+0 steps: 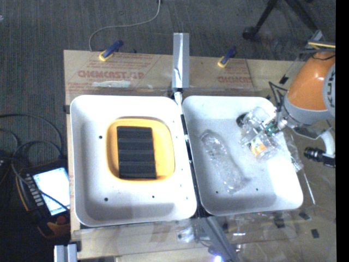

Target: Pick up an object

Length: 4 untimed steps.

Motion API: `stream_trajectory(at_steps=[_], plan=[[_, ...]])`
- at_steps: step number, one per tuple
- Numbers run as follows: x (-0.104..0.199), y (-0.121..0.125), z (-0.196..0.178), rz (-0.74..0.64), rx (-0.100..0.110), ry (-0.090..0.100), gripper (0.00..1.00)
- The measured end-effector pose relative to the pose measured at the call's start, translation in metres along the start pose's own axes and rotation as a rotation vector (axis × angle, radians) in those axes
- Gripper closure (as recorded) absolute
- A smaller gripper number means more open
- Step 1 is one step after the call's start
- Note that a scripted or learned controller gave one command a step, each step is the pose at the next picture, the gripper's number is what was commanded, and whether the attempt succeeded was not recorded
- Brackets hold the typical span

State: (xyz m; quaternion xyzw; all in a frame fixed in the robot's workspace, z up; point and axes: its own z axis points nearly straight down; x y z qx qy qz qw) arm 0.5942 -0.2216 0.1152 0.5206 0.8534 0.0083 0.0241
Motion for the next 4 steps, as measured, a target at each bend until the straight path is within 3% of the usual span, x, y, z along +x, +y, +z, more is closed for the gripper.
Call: stream_trajectory(at_steps=[2, 3, 4], plan=[[0.000, 0.003, -0.019, -0.001, -0.005, 0.000, 1.00], [0.024, 0.064, -0.052, -0.060, 0.037, 0.032, 1.00], [0.024, 0.065, -0.061, -0.061, 0.037, 0.031, 1.00]])
